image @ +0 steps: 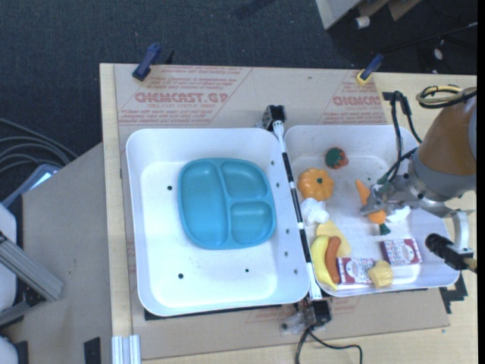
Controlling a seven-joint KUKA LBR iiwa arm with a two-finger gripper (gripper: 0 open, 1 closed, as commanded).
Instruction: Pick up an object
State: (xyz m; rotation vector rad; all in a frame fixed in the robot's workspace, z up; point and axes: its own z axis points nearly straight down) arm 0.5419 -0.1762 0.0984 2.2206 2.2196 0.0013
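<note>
My gripper [381, 198] reaches in from the right and hangs low over the middle of the right bin [356, 139]. It sits right by a small orange carrot piece [364, 192] and another orange bit [377, 217] beside a white item [398, 212]. Whether anything is between its tips is too small to tell. Further left lie an orange pumpkin [316, 184], a red and green fruit [336, 158], a white lump [312, 211] and a banana [326, 252]. Along the front sit a red packet [352, 270], a yellow piece [381, 274] and a red carton [400, 250].
The left bin [151, 203] holds a blue divided plate [226, 202]. A black divider rail [292, 203] runs between the two bins. The grey and orange arm [447, 146] covers the right bin's right rim. Cables [436, 93] lie at the back right.
</note>
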